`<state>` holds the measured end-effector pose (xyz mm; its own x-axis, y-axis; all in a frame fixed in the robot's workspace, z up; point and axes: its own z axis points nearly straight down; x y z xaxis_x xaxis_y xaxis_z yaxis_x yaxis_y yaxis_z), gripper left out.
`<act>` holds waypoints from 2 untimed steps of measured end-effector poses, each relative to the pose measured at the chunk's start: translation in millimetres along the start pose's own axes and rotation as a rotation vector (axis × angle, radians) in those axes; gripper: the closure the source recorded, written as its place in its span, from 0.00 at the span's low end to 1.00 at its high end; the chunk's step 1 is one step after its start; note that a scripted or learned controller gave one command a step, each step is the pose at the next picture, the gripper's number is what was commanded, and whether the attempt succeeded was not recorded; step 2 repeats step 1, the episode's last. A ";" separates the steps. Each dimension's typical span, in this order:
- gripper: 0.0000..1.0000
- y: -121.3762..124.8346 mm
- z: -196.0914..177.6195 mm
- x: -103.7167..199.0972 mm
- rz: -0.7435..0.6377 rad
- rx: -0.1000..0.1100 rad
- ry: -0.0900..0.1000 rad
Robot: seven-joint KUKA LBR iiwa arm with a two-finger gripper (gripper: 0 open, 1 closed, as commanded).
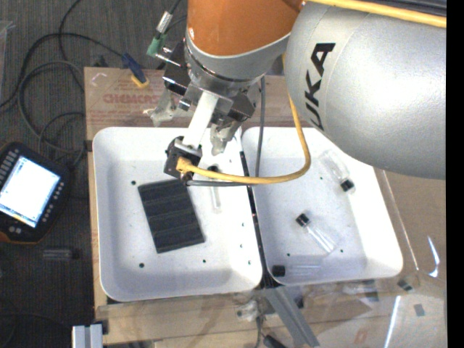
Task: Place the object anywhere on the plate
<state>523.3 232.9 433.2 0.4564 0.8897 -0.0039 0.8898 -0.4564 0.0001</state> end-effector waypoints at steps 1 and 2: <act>0.00 -26.8 -0.7 -33.5 -0.692 -0.001 0.001; 0.00 -26.8 -0.7 -33.5 -0.692 -0.001 0.001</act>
